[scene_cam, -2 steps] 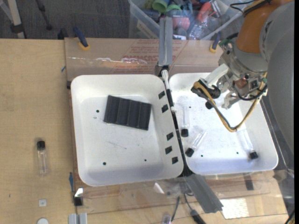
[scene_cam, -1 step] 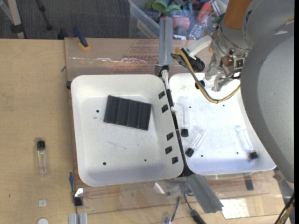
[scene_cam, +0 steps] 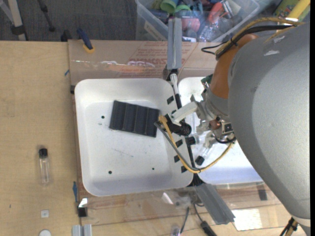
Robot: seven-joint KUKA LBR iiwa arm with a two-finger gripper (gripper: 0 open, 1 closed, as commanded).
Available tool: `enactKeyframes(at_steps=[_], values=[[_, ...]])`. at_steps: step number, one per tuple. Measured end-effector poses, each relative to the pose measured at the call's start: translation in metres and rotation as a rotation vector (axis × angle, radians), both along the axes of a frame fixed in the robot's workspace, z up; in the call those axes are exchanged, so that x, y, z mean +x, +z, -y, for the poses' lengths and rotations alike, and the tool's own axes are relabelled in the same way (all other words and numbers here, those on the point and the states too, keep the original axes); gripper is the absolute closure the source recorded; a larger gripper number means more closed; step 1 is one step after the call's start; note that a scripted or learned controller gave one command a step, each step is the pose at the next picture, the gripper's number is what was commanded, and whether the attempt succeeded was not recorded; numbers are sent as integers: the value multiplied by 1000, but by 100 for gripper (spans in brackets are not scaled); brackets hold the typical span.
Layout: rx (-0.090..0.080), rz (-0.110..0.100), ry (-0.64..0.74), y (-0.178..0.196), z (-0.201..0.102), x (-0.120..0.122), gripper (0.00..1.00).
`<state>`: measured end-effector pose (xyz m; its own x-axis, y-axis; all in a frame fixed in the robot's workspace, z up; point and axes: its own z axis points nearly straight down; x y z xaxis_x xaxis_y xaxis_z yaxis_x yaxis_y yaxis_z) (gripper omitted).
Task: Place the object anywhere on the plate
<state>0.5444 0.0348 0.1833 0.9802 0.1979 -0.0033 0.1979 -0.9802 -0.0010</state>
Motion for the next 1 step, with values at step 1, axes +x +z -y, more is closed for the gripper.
enactKeyframes(at_steps=[1], values=[[0,1,30,-13,-73,-25,100]])
